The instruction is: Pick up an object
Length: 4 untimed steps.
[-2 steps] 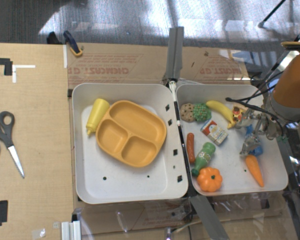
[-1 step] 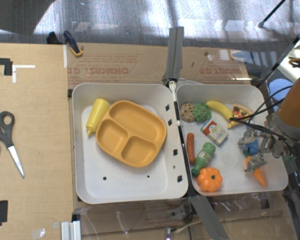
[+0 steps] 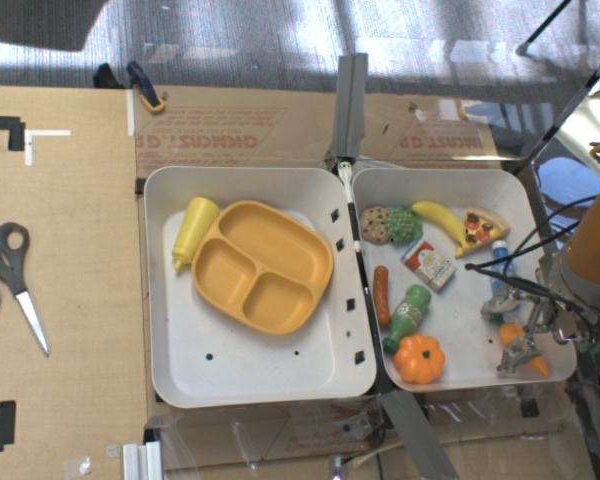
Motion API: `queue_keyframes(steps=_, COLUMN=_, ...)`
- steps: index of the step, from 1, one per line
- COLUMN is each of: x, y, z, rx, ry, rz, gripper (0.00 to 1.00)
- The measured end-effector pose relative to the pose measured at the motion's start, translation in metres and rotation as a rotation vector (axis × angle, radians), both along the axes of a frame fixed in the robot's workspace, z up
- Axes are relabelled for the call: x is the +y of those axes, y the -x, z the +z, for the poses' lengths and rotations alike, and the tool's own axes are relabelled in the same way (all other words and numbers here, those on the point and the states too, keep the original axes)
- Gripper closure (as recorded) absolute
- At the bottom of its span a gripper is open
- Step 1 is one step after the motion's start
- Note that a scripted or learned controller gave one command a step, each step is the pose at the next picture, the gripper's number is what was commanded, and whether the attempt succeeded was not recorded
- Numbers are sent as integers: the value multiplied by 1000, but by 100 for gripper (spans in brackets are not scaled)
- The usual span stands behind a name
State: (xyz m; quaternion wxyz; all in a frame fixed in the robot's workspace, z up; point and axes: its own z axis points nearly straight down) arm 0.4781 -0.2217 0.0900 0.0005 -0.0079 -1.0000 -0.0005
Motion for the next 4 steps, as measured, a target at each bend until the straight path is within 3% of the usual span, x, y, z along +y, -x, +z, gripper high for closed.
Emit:
queue_keyframes(steps=1, x=31, y=-59, z=0, rx=-1, ry=2, rz=-532, gripper=0)
queue_keyframes(steps=2, x=31, y=-60, z=7, rx=0, ry=4, rz=-528, gripper=100)
queue_keyframes(steps=3, x=31, y=-60, z=7, rx=0, ry=3, rz=-529, gripper=0)
queue_keyframes(steps=4, x=32, y=-60, z=15, rx=0, ry=5, rz=-526, gripper=100)
